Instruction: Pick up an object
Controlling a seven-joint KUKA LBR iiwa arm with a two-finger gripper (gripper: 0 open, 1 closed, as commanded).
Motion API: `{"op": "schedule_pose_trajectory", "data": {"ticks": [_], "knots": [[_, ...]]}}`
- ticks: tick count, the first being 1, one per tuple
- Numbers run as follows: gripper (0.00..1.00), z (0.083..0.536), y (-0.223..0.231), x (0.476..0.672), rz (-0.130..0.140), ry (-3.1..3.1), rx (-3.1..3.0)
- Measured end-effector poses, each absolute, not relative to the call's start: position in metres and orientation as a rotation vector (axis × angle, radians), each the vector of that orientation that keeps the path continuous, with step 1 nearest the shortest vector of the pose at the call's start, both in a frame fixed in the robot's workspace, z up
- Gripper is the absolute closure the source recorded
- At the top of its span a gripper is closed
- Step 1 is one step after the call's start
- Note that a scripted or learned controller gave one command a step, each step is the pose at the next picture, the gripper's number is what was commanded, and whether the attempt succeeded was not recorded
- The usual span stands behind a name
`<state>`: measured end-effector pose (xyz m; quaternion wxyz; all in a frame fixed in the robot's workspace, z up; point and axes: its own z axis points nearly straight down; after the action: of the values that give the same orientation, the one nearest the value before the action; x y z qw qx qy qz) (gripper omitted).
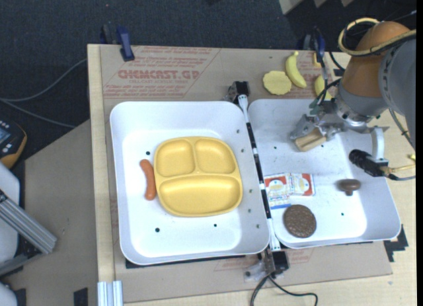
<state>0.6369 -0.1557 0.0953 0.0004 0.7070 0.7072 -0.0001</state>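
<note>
My gripper (313,131) hangs low over the back of the right bin (377,222), at the end of the grey arm with the orange band (373,57). A tan block (308,142) lies right beneath it, partly covered by the gripper, and I cannot tell whether it is touched. Nearer the front of that bin lie a red and white snack packet (289,188), a round brown cookie (299,221) and a small brown piece (348,185).
The left bin (132,232) holds a yellow divided plate (198,176) with an orange sausage (149,179) beside it. A banana (295,70) and a yellow slice (277,82) lie on the bench behind the right bin. A black part with a cable (362,160) reaches over that bin's right side.
</note>
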Motion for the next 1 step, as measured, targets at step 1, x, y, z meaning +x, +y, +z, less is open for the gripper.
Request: {"op": "schedule_pose_trajectory", "data": {"ticks": [1], "knots": [[1.0,0.1317,-0.0908,0.6092,0.0,2.23,2.218]]}}
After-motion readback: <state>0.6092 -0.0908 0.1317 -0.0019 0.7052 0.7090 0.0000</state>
